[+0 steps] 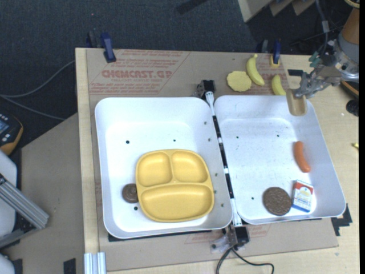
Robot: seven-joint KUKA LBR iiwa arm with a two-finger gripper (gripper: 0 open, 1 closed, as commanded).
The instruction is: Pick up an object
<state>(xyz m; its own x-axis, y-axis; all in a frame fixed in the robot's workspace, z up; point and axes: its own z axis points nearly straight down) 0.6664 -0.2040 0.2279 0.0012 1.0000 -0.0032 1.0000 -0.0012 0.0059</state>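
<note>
The gripper [297, 103] is being held over the right bin's [256, 127] far right rim; its grasp cannot be told. An orange carrot-like piece [301, 156], slim and tapered, is lying nearby inside.

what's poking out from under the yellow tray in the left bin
A brown round disc shows at the yellow tray's left edge, partly tucked beneath it. Whatever else lies under the tray is covered.
</note>
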